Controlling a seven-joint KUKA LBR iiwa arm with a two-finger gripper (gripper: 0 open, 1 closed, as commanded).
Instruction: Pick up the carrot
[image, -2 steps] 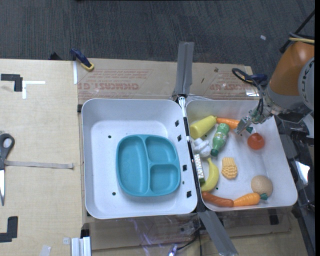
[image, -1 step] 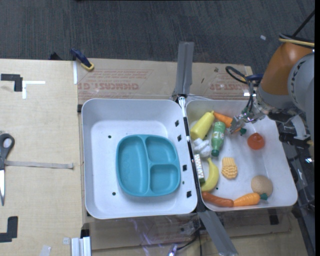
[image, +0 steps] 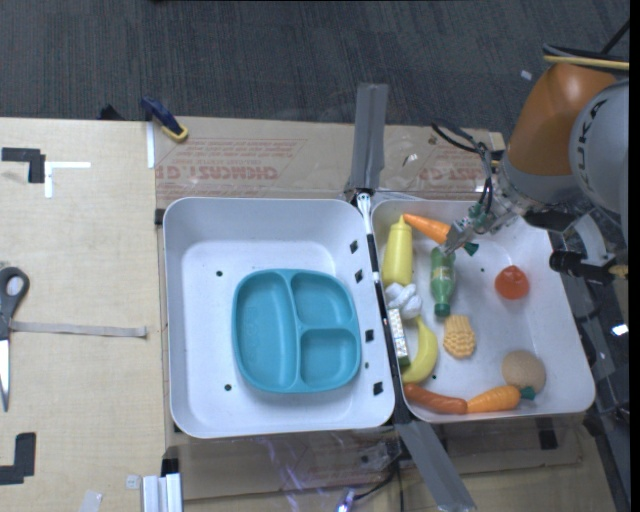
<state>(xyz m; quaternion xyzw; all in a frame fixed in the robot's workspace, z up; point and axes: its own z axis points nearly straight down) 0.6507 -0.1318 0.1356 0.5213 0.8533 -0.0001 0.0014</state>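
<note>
Carrot (image: 494, 400) lies along the near wall of the right bin (image: 570, 330), tip touching a red sausage (image: 435, 401). Farther back, my pincer (image: 463, 238) hangs over a green bottle (image: 442, 282), beside a second carrot (image: 428, 227); whether its fingers are apart, I cannot tell.

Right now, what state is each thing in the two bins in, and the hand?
Carrot: lying at the right bin's far edge, beside the hand.
Second carrot: lying at the near edge.
Yellow bottle: lying flat.
Green bottle: lying flat.
Banana: against the bin's left wall.
Teal divided plate: flat in the left bin.
Hand: low over the carrot's tip.
</note>
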